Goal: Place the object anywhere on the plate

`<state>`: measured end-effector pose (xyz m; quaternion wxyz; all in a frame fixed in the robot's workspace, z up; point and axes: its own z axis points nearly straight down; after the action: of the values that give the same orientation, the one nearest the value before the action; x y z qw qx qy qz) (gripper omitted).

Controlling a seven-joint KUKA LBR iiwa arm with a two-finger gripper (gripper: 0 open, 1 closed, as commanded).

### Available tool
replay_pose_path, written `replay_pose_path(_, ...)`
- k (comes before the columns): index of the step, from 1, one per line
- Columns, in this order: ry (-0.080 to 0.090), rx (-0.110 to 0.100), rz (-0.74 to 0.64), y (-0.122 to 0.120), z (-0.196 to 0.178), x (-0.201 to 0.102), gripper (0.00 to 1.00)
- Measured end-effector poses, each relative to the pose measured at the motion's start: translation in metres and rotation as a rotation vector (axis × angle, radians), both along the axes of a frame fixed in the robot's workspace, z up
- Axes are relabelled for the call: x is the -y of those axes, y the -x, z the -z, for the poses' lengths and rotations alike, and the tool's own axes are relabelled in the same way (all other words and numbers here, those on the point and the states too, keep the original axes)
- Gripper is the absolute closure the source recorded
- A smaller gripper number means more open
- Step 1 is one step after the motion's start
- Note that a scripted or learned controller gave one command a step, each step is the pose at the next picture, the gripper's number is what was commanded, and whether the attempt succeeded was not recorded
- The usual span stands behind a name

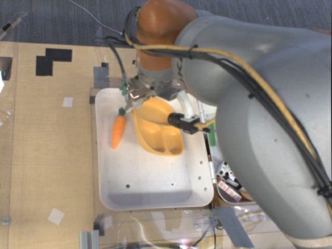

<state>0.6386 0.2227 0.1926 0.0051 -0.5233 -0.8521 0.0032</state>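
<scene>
No readable writing; carrot [118,130] beside yellow plate [158,128] (white bin [150,191]).

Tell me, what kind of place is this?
Probably a robotics lab or test bench: a big grey robot arm reaches over a white bin holding a toy carrot and yellow plate, with loose cables about.

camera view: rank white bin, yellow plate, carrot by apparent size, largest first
1. white bin, spans far more of the view than the rest.
2. yellow plate, partly hidden under the arm, so its full extent is unsure, but clearly bigger than the carrot.
3. carrot, smallest, lying left of the plate.
</scene>
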Motion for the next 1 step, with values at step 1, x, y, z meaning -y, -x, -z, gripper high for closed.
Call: replay_pose_path(1,-0.004,-0.009,-0.344,-0.0250,0.0350,-0.0048,1.00)
